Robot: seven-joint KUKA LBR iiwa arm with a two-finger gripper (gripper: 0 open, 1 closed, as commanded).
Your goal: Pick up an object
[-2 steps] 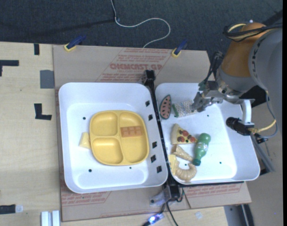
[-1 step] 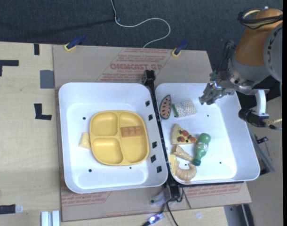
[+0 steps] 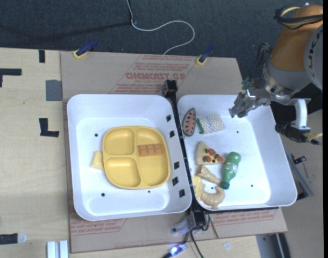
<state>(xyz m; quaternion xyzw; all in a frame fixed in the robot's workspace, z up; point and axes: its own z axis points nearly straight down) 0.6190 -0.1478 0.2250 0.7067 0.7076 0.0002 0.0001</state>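
Camera view, looking down at a slant: two white bins side by side on the desk (image 3: pixel 24 160). Right bin (image 3: pixel 261 160) holds the candidates: a watermelon slice (image 3: pixel 189 121) by the divider, a speckled pale packet (image 3: pixel 211 123) just beside it, a pizza slice (image 3: pixel 208 155), a green bottle (image 3: pixel 229 170) lying tilted, and pale bread-like pieces (image 3: pixel 209 191) near the front edge, touching or nearly touching the bottle's lower end. Left bin (image 3: pixel 83 117) has a yellow divided plate (image 3: pixel 136 157) w/ a tan block (image 3: pixel 150 150) in one compartment. Gripper (image 3: pixel 240 107) sits over the right bin's back-right area, near the rim, well apart from the bottle and pizza, nearer the packet. Can't tell whether the fingers are spread or pressed together — too small and dark; nothing seen between them. Judgement: approach stage, no pick yet. To do it well, probably go for the packet (closest) or the bottle (roundest, best grip); straddle the bottle across its narrow width, come straight down, avoid the crowded front cluster where neighbours could get nudged. Flat items like the pizza may slip. Arm (image 3: pixel 298 42) comes in from the right, orange band up top, wrist angled down-left toward the bin floor.
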